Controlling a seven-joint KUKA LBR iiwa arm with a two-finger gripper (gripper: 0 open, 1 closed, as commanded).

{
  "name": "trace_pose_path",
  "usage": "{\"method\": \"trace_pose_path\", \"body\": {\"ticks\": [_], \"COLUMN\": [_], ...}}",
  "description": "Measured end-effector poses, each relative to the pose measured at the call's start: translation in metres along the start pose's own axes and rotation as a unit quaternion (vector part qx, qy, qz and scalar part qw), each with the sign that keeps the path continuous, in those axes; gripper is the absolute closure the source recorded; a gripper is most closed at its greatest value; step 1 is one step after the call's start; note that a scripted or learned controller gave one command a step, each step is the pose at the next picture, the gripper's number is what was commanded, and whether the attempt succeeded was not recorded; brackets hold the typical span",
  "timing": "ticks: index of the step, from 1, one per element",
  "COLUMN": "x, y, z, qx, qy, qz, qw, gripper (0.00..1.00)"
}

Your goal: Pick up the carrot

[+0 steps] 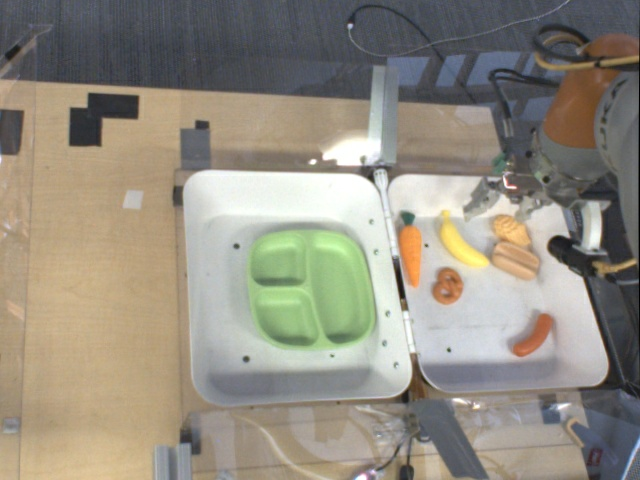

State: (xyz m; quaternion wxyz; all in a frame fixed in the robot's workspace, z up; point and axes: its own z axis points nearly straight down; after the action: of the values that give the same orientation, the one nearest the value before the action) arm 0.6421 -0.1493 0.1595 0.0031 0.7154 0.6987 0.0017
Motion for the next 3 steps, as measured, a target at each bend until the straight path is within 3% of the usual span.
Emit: {"method": "trace_pose_path", "body": {"ticks": [1, 2, 3], "x": [0.008, -0.041, 0.012], "y": [-0.077, -0.067, -0.090], "z": [0.014, -0.008, 0.001], "qx": [0.002, 0.000, 0.002], "qy": [0.001, 0.000, 0.001], "qz": [-0.034, -0.039, -0.037], "qw": [0.9994, 0.9993, 0.9993], "gripper": [0.00, 0.00, 0.00]}}
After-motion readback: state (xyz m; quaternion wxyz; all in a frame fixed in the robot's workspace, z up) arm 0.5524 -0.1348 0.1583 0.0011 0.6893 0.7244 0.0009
